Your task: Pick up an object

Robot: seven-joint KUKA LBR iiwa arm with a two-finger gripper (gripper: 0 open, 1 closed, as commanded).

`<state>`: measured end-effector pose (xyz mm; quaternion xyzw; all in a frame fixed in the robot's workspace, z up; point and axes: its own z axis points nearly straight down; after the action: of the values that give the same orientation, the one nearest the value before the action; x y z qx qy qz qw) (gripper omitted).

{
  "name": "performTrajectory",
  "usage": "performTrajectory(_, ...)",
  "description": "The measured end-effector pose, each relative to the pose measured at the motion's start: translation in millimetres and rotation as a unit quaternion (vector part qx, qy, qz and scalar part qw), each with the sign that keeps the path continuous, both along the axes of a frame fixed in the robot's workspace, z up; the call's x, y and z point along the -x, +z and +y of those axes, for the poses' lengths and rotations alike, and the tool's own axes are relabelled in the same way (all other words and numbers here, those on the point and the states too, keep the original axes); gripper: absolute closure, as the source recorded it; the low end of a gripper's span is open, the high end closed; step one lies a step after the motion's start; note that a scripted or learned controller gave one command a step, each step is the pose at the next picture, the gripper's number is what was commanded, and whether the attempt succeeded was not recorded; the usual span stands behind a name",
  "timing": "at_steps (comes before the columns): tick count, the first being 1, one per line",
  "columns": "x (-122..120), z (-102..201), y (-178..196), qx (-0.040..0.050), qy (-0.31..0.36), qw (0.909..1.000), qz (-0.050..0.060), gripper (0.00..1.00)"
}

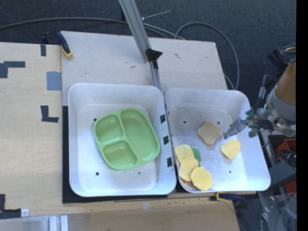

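My pincer (237,127) hangs with nothing in it; how wide it gapes I cannot tell. Just below it lies a yellow chip (231,148), light, stiff, slippery: I'd pinch its edges.

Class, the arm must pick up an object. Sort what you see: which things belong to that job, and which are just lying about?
Job:
gripper
tan block
yellow piece
yellow discs
right bin

Lying about:
green divided plate
left bin
blue-and-yellow clamp
grey cables
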<state>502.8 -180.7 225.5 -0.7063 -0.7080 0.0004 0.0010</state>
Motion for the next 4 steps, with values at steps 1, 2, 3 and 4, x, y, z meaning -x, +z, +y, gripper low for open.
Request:
performTrajectory(1,0,0,0,0.0002,0.000,1.0000,0.000,0.00)
performTrajectory(2,0,-8,-60,-0.0002,-0.001,1.0000,0.003,0.00)
performTrajectory(3,5,2,-119,-0.0008,0.000,1.0000,0.003,0.00)
performTrajectory(4,5,1,-135,0.0028,-0.001,1.0000,-0.002,0.00)
